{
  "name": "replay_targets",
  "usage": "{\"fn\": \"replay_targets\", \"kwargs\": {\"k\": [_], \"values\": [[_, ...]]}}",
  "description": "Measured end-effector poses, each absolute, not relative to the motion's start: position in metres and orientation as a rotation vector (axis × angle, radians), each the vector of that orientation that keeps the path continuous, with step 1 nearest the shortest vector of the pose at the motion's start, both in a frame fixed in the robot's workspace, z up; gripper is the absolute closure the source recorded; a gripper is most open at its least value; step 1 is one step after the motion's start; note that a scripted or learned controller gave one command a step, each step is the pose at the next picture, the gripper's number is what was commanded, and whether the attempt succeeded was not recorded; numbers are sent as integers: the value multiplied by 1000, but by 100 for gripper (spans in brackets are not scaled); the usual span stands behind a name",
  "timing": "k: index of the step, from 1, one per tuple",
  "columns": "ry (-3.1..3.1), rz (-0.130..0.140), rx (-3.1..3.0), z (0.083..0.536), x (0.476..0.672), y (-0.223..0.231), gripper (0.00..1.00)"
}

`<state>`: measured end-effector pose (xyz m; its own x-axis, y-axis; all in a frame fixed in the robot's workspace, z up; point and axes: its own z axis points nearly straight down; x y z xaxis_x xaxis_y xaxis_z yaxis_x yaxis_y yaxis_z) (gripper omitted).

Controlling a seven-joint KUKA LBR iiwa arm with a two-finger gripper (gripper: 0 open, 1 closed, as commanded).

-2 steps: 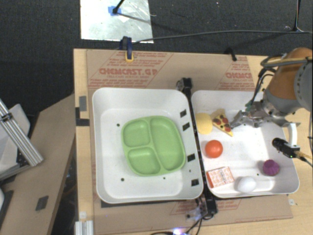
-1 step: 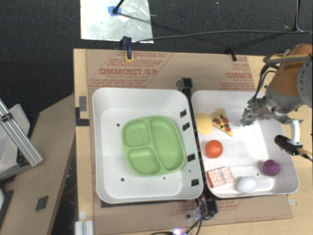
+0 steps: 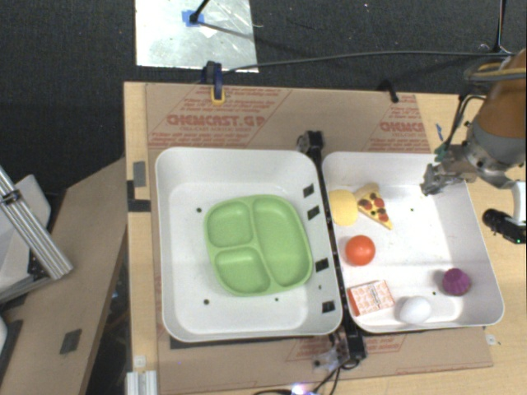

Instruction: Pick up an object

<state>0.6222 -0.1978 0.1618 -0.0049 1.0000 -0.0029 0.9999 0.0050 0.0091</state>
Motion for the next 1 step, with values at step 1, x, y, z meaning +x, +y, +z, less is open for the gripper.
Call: {"fn": "replay_targets", "kwargs": {"k": [1], "values": [[2223, 6, 2210, 217, 624, -198, 100]]}}
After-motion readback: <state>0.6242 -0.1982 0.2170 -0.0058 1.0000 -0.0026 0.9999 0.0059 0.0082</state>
